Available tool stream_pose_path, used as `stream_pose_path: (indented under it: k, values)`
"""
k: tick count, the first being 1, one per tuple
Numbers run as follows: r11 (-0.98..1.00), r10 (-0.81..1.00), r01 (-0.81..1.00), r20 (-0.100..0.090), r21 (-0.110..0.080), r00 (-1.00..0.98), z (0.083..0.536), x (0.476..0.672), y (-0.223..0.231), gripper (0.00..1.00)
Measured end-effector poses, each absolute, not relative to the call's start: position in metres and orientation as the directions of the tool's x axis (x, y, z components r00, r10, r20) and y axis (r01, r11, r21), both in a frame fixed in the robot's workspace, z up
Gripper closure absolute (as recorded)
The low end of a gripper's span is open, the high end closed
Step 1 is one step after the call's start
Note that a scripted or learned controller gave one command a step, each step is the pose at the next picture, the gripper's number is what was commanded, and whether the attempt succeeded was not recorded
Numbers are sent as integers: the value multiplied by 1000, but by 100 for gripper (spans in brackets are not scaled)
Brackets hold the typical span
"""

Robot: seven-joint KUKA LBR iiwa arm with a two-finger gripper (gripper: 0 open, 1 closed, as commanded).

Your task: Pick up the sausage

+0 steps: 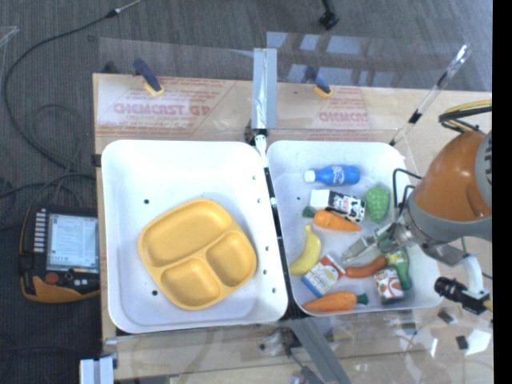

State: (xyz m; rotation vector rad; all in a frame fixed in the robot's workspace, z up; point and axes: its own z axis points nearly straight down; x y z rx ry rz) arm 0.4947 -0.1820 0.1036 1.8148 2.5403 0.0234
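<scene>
The sausage (366,268), a short red-brown link, lies in the right bin (282,214) near its front right, between a juice box and a red can. My gripper (358,250) hangs low just above and to the left of the sausage, its silver fingers spread apart and pointing left. It is open and nothing sits between the fingers. The grey arm with its orange band (456,186) reaches in over the bin's right rim.
Crowded around it in the right bin are a banana (306,252), two carrots (337,222) (330,301), a blue bottle (332,175), a small carton (346,205), a green vegetable (378,202), a juice box (323,278) and a red can (390,286). The left bin holds a yellow divided plate (198,252).
</scene>
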Motion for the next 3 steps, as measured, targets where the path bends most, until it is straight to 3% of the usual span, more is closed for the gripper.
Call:
stream_pose_path:
  k: [1, 2, 3]
  values:
    - [339, 941, 940, -9, 17, -339, 93, 491, -176, 0]
    - [339, 941, 941, -15, 23, -338, 104, 493, -177, 100]
    - [181, 984, 984, -2, -2, -181, 178, 546, -176, 100]
